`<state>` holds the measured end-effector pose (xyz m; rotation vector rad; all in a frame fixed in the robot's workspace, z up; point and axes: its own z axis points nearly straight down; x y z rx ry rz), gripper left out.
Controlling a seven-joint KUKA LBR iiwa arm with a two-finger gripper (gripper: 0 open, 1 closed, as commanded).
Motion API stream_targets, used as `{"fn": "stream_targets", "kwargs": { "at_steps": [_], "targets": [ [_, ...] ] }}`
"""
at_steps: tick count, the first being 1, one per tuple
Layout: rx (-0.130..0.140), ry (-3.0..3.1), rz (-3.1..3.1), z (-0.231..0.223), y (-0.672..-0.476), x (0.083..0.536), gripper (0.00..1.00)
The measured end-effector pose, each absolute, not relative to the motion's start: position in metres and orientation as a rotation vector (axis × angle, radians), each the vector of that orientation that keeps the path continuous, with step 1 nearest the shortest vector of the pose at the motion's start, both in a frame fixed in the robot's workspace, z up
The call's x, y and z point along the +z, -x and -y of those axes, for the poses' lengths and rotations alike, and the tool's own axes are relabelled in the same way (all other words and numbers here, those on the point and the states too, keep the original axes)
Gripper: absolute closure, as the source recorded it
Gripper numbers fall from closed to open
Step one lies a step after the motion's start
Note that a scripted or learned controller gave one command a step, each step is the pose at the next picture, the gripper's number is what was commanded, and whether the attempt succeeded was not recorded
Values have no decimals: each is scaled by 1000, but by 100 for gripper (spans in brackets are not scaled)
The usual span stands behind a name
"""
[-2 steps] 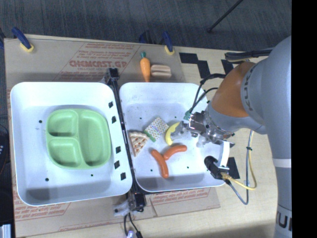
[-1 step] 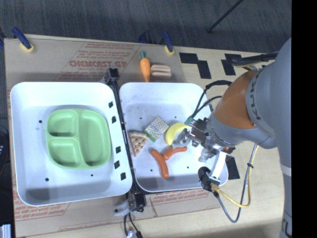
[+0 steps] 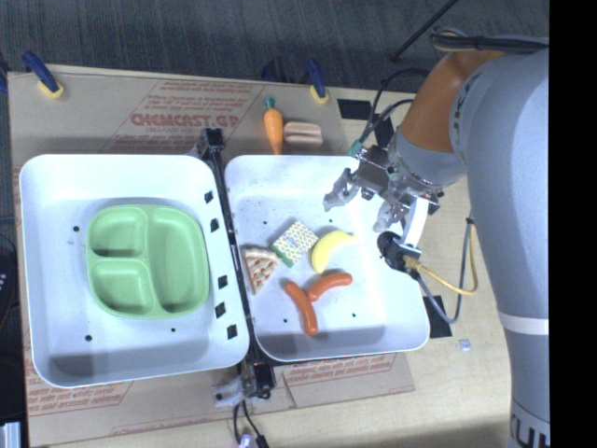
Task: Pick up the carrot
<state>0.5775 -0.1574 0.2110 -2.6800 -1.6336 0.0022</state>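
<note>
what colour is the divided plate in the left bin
Light green; the divided plate shows clearly in the camera view.

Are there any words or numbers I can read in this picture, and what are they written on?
"CHEMCAST GP": red print on the brown cardboard sheet under the bins, above the left bin.
More red print runs along the cardboard's other edges, too small and blurred to read.

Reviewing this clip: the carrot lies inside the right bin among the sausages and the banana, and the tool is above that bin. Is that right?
Not quite. The camera view shows the carrot outside the right bin, on the bench behind its far rim, beside a hot dog bun. The sausages and banana are in that bin, and the tool is above it.
</note>
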Motion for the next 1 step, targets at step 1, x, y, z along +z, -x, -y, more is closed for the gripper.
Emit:
{"fn": "stream_targets", "kwargs": {
  "at_steps": [1],
  "targets": [
    [4,2906,1184,197,-637,91,0]
  ]
}}
